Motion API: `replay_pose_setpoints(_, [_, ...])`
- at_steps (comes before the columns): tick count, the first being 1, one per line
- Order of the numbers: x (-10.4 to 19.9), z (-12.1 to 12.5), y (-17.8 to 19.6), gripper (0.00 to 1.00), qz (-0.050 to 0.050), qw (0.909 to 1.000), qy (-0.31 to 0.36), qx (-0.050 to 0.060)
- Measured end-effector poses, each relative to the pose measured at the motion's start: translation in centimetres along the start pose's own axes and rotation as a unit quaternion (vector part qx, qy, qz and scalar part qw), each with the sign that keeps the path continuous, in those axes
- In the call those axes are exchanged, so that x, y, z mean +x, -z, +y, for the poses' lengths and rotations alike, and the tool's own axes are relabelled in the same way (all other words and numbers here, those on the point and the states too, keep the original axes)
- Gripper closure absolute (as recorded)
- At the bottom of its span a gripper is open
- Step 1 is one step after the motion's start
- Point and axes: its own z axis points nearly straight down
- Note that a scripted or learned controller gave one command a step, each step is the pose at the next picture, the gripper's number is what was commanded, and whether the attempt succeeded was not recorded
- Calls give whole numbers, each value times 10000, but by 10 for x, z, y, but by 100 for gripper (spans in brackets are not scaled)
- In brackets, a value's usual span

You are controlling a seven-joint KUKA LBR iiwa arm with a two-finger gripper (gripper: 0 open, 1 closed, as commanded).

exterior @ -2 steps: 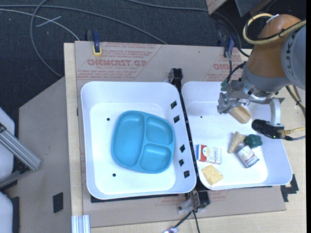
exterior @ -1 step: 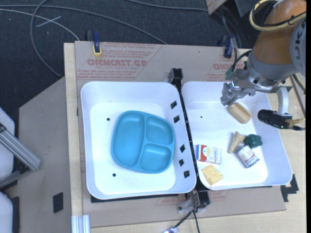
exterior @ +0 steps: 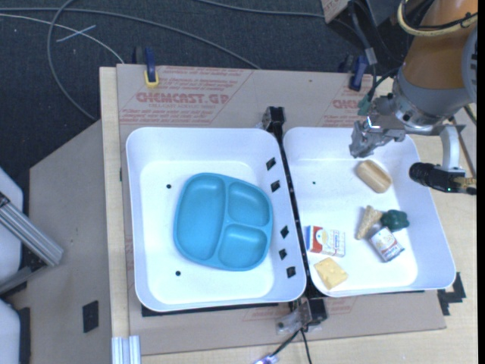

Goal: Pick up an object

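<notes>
Tan, rounded bread roll (exterior: 373,175), matte, in right bin (exterior: 432,271) toward one o'clock. Just above it, at eleven o'clock, gripper (exterior: 366,144), grasping nothing; finger state impossible to tell.

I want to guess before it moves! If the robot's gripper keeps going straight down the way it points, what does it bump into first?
Probably the tan bread roll. The gripper points down just above it in the right bin. One slanted view hides depth, so it could touch the bin floor beside it instead.
</notes>
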Motion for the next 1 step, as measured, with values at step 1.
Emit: replay_pose_setpoints(1, [55,1,-15,100,17,10000,26,37])
